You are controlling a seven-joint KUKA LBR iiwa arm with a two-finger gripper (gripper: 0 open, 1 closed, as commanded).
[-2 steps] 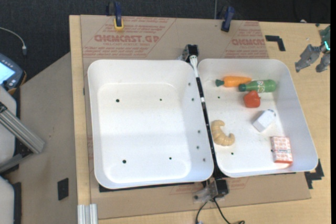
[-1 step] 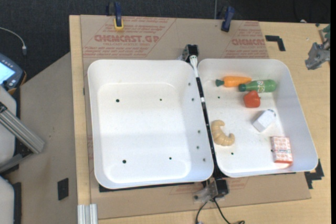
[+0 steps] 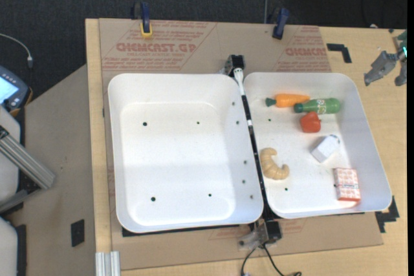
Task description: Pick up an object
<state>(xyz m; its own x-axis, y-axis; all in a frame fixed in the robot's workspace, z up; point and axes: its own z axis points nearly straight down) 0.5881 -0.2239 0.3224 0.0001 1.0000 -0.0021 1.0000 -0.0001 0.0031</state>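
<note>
Under both bins (image 3: 129,158) I read "CHEMCAST GP" on the brown board (image 3: 162,42), and can't tell how the gripper (image 3: 386,68) stands above the pink printed carton (image 3: 347,185).

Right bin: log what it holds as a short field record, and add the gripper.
right bin: six items
carrot: far end, beside green bottle
red block: just below the bottle
white block: middle
croissant: near the divider
pink carton: near right corner
gripper: outside the bin, over the bench's right edge, holding nothing
</note>
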